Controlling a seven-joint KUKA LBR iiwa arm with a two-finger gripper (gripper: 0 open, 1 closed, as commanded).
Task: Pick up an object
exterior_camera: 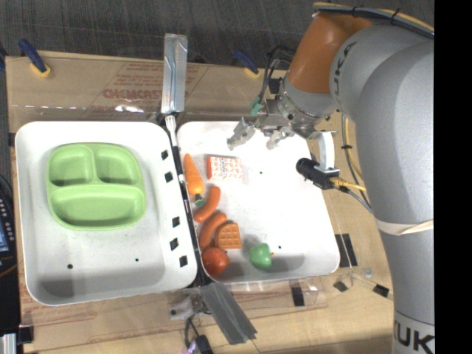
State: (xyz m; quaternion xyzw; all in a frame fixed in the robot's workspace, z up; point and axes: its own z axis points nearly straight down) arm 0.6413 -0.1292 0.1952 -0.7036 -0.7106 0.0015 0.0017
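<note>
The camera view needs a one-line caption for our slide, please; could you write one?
KUKA arm's open gripper hovers over right bin of toy food; green divided tray in left bin.

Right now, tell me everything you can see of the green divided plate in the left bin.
The light green, rounded-rectangular plastic-looking divided plate lies flat and upright in the shallow white left bin, toward its upper left part. Raised ridges split it into three compartments: two smaller ones along the top and one wide one below. Its surface looks smooth and matte, with nothing lying in it. Only the bin floor touches it; the toy foods lie in the other bin.
</note>
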